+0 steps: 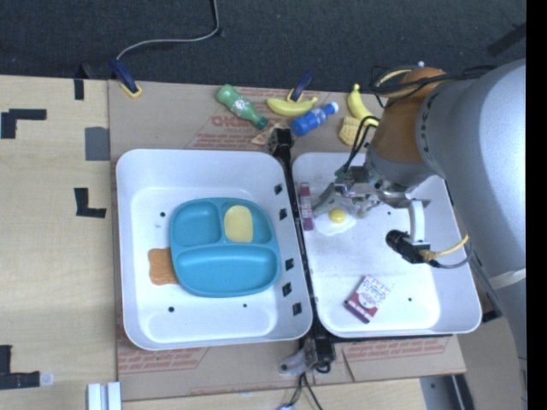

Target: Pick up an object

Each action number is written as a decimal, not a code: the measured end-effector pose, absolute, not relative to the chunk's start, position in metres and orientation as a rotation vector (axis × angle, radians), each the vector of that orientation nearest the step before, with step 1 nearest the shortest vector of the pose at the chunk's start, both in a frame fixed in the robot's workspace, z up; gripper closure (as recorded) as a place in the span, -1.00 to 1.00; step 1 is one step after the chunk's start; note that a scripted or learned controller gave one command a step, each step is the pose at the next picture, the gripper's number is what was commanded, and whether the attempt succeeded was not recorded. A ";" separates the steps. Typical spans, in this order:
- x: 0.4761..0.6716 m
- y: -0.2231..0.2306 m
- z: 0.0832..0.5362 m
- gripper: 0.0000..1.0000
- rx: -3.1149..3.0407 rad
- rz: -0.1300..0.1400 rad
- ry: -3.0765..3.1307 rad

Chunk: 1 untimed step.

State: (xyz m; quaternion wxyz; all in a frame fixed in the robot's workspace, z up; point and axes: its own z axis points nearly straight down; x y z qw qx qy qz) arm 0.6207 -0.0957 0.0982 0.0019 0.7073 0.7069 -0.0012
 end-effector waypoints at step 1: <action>0.621 -0.096 0.098 -1.00 2.219 -0.004 2.218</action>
